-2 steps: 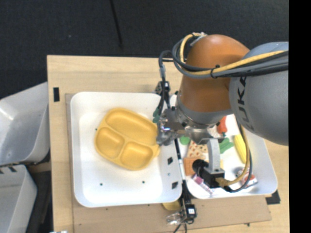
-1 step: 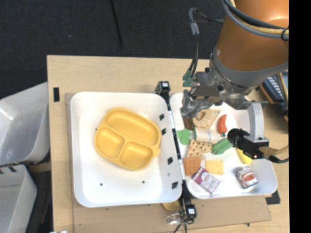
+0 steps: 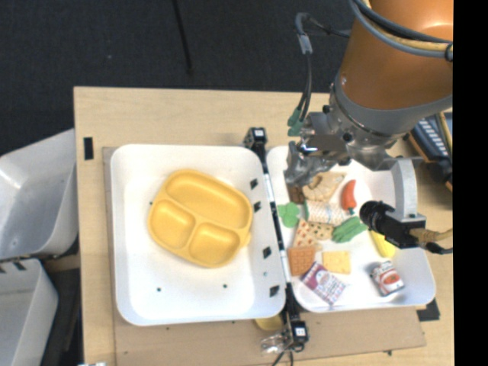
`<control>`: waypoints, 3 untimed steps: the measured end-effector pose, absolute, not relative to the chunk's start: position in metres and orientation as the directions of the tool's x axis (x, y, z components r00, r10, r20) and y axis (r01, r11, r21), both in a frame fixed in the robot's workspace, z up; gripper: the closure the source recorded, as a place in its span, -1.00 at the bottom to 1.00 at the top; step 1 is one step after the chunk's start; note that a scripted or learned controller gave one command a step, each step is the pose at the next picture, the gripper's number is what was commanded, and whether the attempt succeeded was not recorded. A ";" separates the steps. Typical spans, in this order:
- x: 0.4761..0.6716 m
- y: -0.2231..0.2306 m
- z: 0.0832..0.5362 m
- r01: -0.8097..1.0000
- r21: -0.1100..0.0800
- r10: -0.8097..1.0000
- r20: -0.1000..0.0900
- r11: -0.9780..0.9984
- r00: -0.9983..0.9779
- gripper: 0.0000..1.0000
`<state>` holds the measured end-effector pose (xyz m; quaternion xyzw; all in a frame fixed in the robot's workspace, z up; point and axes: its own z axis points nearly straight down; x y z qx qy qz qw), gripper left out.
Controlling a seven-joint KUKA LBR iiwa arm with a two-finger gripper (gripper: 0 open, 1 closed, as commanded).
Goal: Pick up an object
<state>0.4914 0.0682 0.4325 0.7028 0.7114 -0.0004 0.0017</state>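
Toy food pieces (image 3: 320,235) crowded in right bin (image 3: 415,284): crackers, green bits, red pepper, small packets.

Looking down at a slant from above the bench (image 3: 91,113), fixed and fairly high, taking in both white bins: the left bin (image 3: 130,280) lying whole in frame, the right bin (image 3: 415,292) reaching toward the right edge. Facing the bench's far side, dark floor showing beyond. Sitting close under the arm (image 3: 396,44), looming large at upper right.

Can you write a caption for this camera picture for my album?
Robot gripper reaching into the right bin of toy food, beside a yellow divided plate.
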 end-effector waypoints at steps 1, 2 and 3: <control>0.490 0.040 0.404 1.000 -0.001 1.000 -0.003 -0.003 0.003 1.00; 0.490 0.085 0.344 1.000 -0.006 1.000 -0.001 0.005 -0.005 1.00; 0.524 0.064 0.278 1.000 -0.006 1.000 -0.004 -0.002 0.002 1.00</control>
